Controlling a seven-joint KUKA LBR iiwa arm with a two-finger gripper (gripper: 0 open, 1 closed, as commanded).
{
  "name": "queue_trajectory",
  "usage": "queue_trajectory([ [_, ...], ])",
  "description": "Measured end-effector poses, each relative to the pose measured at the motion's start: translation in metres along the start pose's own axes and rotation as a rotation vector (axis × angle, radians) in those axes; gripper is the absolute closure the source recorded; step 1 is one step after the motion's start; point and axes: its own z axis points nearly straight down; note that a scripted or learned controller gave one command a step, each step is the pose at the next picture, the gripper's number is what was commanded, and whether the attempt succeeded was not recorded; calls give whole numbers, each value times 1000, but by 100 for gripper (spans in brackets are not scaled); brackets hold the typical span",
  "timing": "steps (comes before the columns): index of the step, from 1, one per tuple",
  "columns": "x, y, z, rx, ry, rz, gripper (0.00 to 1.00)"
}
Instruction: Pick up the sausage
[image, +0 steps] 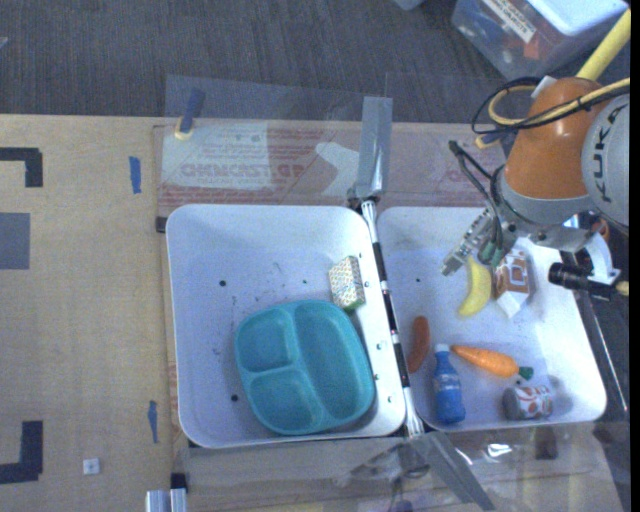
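Sausage (419, 343) lies by the left wall of the right bin (590, 390), at seven o'clock from my gripper (478, 249). Nothing sits between my jaws; I cannot tell how wide they are. I am reaching; next I must go down over it.

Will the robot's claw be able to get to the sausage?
Probably yes. The sausage lies bare on the right bin's floor, nothing on top. It sits close to the left wall, with the blue bottle beside it, so the claw has little room.
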Motion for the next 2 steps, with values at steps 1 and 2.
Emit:
queue_trajectory([
  [1,36,-42,-36,4,5,217,100],
  [2,94,-15,-48,3,6,-34,100],
])
